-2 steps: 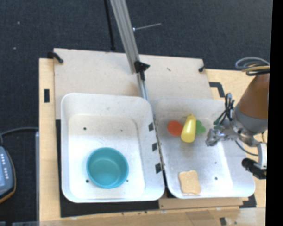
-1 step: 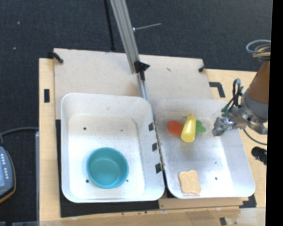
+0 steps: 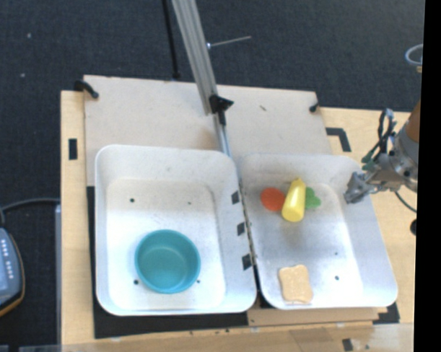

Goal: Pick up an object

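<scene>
The right bin (image 3: 362, 249) holds a yellow banana-shaped toy (image 3: 294, 200) lying over a red piece (image 3: 272, 199) and a green piece (image 3: 312, 199) near its back. A tan slice of toy bread (image 3: 295, 283) lies near that bin's front edge. A teal bowl (image 3: 167, 261) stands in the left bin (image 3: 118, 204). My gripper (image 3: 355, 189) hovers at the right bin's back right rim, to the right of the yellow toy and apart from it. Nothing shows between its tips.
A slanted metal pole (image 3: 199, 59) rises from the back of the bench between the bins. Cables hang by the arm at the right edge. A handheld pendant (image 3: 0, 272) lies off the bench at the left.
</scene>
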You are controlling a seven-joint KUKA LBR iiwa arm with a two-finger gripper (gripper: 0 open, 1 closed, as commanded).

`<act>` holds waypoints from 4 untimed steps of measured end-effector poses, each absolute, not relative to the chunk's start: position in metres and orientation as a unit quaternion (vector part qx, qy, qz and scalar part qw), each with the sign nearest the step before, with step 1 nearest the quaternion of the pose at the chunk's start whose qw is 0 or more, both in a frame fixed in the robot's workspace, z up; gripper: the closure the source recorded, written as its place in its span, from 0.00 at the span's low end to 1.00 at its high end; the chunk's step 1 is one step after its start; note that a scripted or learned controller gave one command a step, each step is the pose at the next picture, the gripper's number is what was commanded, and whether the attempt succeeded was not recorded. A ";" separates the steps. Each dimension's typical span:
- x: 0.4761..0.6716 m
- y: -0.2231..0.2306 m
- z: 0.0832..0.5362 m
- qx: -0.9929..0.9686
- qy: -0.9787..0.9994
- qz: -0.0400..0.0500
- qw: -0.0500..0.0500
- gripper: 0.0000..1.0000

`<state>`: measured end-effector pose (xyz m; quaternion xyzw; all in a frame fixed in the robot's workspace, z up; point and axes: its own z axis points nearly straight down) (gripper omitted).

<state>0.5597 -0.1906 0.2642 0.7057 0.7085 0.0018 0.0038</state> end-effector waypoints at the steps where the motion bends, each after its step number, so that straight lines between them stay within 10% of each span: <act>1: 0.564 -0.139 0.272 0.704 0.710 0.002 0.001 1.00; 4: 0.572 0.026 0.252 0.704 0.710 0.002 0.000 1.00</act>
